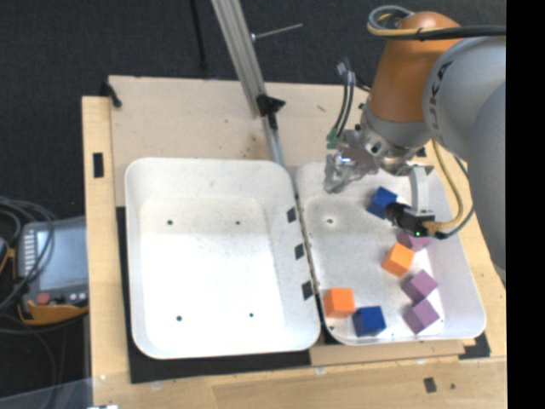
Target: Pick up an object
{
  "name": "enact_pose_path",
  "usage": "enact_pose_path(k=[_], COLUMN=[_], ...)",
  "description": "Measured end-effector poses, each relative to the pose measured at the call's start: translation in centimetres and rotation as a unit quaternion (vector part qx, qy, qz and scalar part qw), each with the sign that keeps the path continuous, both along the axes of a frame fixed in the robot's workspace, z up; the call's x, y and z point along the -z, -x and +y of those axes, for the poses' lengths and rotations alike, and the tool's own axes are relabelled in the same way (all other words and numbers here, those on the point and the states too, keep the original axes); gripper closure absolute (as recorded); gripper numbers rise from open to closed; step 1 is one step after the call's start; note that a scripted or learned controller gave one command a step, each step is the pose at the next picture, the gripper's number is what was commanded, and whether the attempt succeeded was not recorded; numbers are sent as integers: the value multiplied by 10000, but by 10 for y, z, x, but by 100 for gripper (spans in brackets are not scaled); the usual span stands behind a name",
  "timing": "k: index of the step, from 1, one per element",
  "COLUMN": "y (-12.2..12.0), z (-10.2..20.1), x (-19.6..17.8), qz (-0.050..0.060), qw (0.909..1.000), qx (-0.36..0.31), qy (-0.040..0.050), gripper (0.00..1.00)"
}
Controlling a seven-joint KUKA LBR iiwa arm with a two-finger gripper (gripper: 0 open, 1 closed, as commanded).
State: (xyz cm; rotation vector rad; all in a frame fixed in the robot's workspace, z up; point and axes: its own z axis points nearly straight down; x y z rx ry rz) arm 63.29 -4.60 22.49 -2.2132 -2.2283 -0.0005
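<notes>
Several small blocks lie in the right bin (358,237): a blue block (382,201) near the back, an orange block (397,260) in the middle, an orange block (341,301) and a blue block (370,320) at the front, and purple blocks (420,285) (421,315) at the right. Another purple block (415,240) peeks out beside the arm's cabling. My gripper (339,177) hangs over the back left corner of the right bin, left of the blue block and apart from it. I see nothing between its fingers.
The left bin (213,254) sits beside the right one. A slanted metal rail (243,58) rises from the back of the bench toward the bins' divide. A small device with cables (51,267) lies off the bench at the far left.
</notes>
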Motion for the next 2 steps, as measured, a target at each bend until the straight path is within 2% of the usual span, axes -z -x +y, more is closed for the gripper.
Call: enact_pose_path(k=[1,2], y=[-1,-5], z=[53,110], x=[-13,-4], qz=[-16,-6], qw=[10000,10000], qx=[-7,-4], qy=[-3,0], gripper=[100,100])
